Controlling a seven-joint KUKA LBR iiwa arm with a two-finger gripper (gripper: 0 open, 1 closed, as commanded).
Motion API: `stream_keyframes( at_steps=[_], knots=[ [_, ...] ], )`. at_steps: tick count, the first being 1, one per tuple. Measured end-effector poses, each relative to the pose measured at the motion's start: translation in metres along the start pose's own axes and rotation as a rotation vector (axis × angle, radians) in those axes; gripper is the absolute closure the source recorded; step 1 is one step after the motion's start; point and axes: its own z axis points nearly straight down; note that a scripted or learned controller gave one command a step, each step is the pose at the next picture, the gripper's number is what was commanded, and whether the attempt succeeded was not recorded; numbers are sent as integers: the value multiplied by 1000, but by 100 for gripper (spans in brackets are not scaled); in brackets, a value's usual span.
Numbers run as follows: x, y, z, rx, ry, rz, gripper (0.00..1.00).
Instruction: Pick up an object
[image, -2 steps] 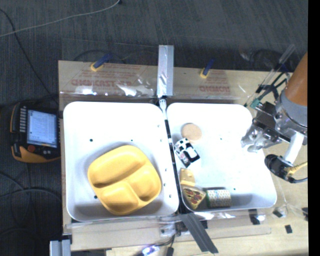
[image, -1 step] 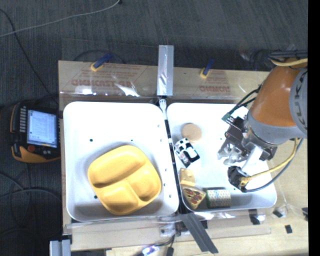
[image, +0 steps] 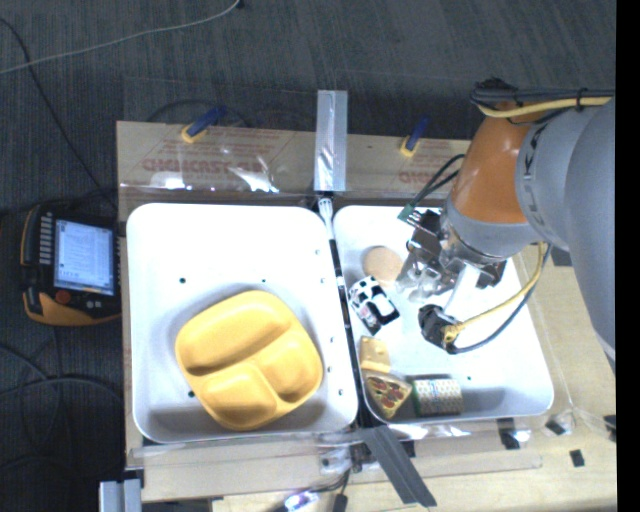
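- Grey arm with orange band, entering from the right, pincer (image: 428, 272) hung over the far half of the right bin (image: 520, 395).
- Tan round object (image: 381, 263), taken here as the likeliest target, lying on the bin floor just left of the pincer, near the bin's left wall; no long axis to speak of, roughly as wide as deep.
- Decisive relation: target offset leftward from the pincer and at about the same depth in the scene; nothing visible between the fingertips, so nothing gripped.
- State of the pincer: cannot tell whether open or closed, the mechanism being seen end-on and cluttered by cabling.
- Black-and-white object (image: 371, 303) lying nearer than the tan one, touching or almost touching the left wall, to the near left of the pincer.
- Yellow-and-red packet (image: 383, 380) and dark ribbed object (image: 437, 396) at the near edge of the right bin, well apart from the pincer.
- Yellow sectioned tray (image: 250, 357) resting in the left bin (image: 160, 240), farthest from the pincer.
- Judged requirement for the coming move: a short leftward shift, then a descent centred on the tan object, clear of the dividing wall.
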Motion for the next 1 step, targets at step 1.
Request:
stream_keyframes(
  at_steps=[1],
  knots=[
    [45, 2, 5, -1, -1, -63, 100]
  ],
)
